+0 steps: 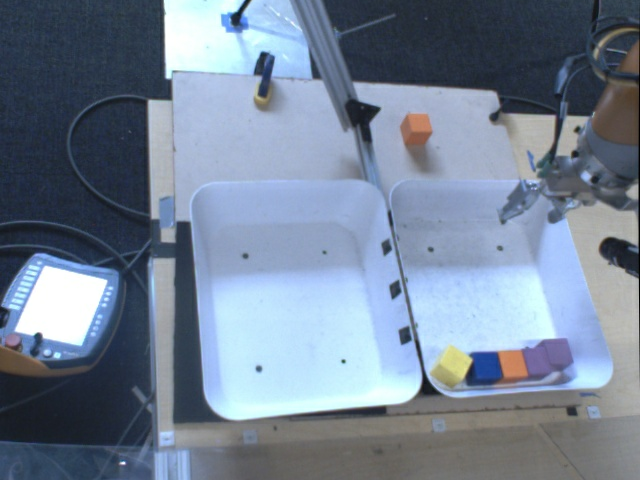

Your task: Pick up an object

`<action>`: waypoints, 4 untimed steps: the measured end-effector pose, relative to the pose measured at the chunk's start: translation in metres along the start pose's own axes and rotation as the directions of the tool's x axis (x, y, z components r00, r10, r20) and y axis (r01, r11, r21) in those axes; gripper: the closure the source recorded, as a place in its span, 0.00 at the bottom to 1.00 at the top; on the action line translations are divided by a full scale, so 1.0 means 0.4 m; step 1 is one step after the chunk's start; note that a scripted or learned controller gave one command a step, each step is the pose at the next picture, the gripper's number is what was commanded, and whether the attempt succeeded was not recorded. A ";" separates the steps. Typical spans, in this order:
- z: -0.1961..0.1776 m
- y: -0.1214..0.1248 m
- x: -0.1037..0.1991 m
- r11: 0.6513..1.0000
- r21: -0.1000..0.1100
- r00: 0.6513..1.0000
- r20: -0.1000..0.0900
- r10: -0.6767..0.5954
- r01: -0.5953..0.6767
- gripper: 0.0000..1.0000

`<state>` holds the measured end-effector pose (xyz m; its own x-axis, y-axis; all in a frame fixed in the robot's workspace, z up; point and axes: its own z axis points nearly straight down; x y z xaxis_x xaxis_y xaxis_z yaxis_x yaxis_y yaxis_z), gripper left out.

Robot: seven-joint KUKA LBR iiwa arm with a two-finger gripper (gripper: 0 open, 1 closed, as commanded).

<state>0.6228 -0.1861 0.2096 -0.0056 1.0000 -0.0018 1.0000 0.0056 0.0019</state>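
Note:
Along the near wall of the right bin [500, 268] sit a yellow block [452, 365], a blue block [486, 367], an orange block [513, 364] and a purple block [550, 356], lined up side by side. An orange cube [416, 128] lies on the bench beyond the bins. My gripper [534, 206] hangs over the right bin's far right corner, well away from the row of blocks. Its fingers are spread open with nothing between them.
The left bin [290, 298] stands beside the right one, with a slanted metal pole [335, 58] ending near where they meet. A small yellow-and-dark clamp [263, 78] lies on the board behind. A teach pendant [55, 313] and cables lie at the far left.

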 end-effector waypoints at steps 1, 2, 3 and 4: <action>0.236 0.023 0.121 1.000 0.006 1.000 -0.005 -0.003 0.003 0.00; 0.303 -0.105 0.219 1.000 0.008 1.000 -0.005 0.001 -0.001 0.00; -0.068 -0.093 0.145 1.000 -0.009 1.000 0.002 0.004 -0.004 0.00; 0.262 -0.088 0.228 1.000 0.007 1.000 -0.004 0.000 0.000 0.00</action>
<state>0.5871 -0.0953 0.1047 -0.0055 1.0000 0.0018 1.0000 0.0055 -0.0051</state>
